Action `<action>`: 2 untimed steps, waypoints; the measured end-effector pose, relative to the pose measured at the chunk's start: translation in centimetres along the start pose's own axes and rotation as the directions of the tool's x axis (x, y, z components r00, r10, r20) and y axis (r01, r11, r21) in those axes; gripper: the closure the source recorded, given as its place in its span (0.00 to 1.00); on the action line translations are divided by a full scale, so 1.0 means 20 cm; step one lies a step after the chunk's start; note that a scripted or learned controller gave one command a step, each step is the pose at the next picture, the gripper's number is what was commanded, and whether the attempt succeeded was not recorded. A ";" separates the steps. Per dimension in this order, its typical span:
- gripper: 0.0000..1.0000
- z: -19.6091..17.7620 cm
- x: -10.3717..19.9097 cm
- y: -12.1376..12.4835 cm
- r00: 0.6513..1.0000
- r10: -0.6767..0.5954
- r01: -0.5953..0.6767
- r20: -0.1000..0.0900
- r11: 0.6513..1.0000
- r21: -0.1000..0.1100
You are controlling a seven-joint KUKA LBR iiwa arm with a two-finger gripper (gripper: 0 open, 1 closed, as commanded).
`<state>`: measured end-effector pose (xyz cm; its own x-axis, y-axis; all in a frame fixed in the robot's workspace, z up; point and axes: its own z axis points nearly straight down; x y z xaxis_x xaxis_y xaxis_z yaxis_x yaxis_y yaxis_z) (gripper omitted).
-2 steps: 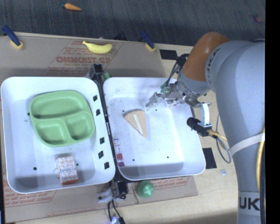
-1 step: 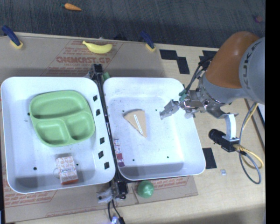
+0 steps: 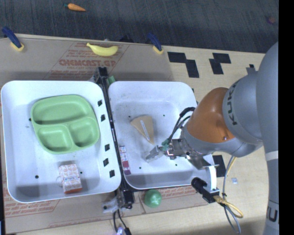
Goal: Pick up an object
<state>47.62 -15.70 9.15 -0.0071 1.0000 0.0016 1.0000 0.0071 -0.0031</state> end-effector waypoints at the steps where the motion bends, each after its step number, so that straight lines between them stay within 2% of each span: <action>1: 0.00 -0.01 -0.27 0.46 1.000 0.002 -0.002 0.002 1.000 -0.003; 2: 0.00 -0.01 0.17 0.80 1.000 0.000 0.000 0.000 1.000 -0.002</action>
<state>63.55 -12.28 9.22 -0.0073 1.0000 0.0020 1.0000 0.0073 -0.0015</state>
